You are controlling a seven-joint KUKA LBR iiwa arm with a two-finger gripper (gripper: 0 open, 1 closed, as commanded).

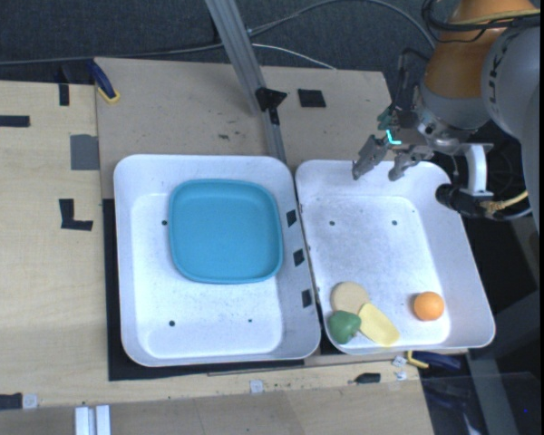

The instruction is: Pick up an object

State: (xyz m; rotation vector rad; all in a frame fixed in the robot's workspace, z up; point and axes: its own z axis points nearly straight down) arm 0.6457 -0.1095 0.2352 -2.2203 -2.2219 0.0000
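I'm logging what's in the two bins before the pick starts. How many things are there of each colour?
Blue: 1, the square plate in the left bin
Orange: 1, the ball in the right bin
Green: 1, the small piece
Yellow: 1, the oblong piece
Tan: 1, the round piece
Total: 5

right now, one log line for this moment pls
gripper: open, above right bin far edge | holding: nothing | orange ball: near corner | blue plate: left bin
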